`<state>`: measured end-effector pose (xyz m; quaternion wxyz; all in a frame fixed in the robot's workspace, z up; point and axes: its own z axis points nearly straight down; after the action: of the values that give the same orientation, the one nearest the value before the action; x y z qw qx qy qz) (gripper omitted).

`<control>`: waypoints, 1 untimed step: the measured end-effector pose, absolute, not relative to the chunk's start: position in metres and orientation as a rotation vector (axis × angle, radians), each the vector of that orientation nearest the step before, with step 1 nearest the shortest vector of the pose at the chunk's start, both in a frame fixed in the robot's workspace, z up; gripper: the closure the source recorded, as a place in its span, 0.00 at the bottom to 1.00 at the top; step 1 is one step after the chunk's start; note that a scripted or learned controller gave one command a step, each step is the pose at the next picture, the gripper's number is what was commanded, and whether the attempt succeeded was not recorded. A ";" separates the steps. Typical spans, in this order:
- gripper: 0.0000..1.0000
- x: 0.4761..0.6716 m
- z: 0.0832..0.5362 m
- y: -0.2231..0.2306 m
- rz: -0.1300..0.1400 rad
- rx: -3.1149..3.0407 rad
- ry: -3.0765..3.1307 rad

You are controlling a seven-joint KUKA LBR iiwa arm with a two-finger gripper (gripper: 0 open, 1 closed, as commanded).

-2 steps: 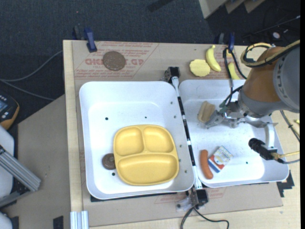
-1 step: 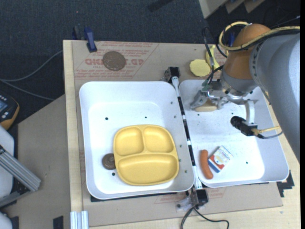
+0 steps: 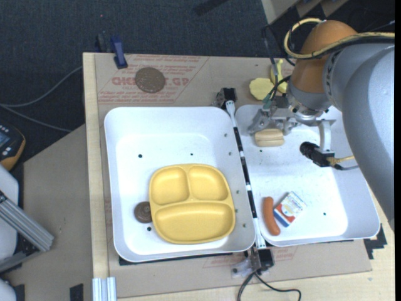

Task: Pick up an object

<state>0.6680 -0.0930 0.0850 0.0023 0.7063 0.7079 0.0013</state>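
My gripper (image 3: pixel 270 123) hangs over the far left corner of the right bin (image 3: pixel 326 180). A tan, bun-like block (image 3: pixel 269 138) lies directly beneath it, touching or nearly touching the gripper's tip. Nearer the front of the same bin, an orange sausage (image 3: pixel 270 216) lies beside a small white, red and blue packet (image 3: pixel 288 208). The grey arm with its orange band (image 3: pixel 319 55) comes in from the upper right.
The left bin (image 3: pixel 125 143) holds a yellow divided plate (image 3: pixel 190 202) with a brown disc (image 3: pixel 143 212) at its left edge. Behind the bins, a yellow lump (image 3: pixel 260 88), a brown round disc (image 3: pixel 150 79) and a blue clip (image 3: pixel 117 51) sit on the cardboard.
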 end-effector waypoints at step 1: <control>0.00 0.667 0.085 -0.100 0.001 2.219 2.219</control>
<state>0.6667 -0.0997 0.0849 0.0017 0.7071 0.7071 0.0003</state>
